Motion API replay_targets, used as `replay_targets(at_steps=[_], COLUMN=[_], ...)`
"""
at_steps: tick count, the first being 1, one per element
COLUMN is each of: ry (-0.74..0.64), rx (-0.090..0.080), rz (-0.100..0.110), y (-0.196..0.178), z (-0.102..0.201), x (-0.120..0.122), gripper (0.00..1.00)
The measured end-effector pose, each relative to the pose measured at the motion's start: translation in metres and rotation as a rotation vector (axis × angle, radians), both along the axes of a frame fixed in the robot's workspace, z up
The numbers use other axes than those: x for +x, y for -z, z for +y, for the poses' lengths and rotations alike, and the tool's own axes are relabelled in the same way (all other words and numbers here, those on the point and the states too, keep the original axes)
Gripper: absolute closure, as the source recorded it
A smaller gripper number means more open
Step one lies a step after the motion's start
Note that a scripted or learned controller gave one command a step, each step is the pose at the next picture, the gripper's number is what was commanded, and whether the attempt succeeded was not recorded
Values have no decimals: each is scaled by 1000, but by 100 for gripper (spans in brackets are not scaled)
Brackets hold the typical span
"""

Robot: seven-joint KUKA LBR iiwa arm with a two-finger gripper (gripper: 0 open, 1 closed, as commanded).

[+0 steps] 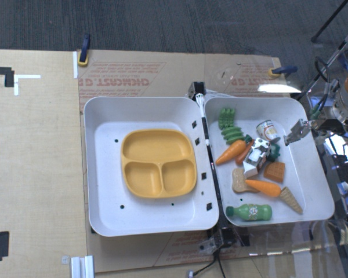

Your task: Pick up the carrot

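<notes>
In the right bin (pixel 313 172), one carrot (pixel 232 151) lies beside the green pea pods (pixel 229 128) and a small can (pixel 267 130), a second carrot (pixel 264 187) rests between a bread slice (pixel 239 180) and an ice-cream cone (pixel 290 200), while the gripper (pixel 296 131) hovers empty near the right wall.

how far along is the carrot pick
Nothing looks done yet. Two carrots lie in the right bin: one beside the green pea pods, another near the bread slice. The end effector sits by the bin's right side with no carrot in it. Left to do: reach a carrot, grip it, lift it.
</notes>
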State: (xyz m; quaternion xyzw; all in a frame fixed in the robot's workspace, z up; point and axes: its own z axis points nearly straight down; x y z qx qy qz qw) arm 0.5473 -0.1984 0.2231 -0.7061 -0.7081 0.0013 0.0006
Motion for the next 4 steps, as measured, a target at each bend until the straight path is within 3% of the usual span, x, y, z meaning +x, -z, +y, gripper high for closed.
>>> replay_targets(at_steps=[1, 2, 3, 4], ry=[-242, -223, -392, -387], rx=[1, 1, 1, -1], rz=[-4, -1, -2, -6], y=[131, 132, 132, 123], z=[5, 98, 61, 60], x=[-49, 13, -63, -60], gripper=[0, 0, 0, 100])
